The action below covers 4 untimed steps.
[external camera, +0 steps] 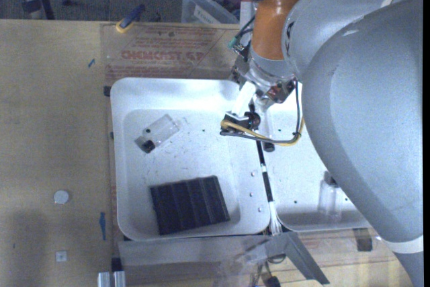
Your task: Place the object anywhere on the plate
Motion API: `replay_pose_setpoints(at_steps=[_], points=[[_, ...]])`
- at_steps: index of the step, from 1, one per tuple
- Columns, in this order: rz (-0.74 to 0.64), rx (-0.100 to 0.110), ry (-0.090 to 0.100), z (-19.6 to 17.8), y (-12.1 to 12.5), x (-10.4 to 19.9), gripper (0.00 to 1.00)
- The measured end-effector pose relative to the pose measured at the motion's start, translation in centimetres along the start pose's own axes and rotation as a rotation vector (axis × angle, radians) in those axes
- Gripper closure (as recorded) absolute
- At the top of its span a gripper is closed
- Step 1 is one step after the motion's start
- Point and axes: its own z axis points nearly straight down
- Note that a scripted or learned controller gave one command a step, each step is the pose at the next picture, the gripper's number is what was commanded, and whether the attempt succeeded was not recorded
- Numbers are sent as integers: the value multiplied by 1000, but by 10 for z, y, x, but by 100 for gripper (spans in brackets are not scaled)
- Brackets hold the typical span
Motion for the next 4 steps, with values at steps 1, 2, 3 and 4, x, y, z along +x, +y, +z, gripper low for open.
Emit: replay_pose_setpoints(at_steps=[1,2,3,4], points=[[-343,48,6,-60,-6,34,100],[-305,49,6,-109,-59,97,100],[112,48,-1,-212,-70,101,100],[-128,52,-3,-104,-97,115,100]])
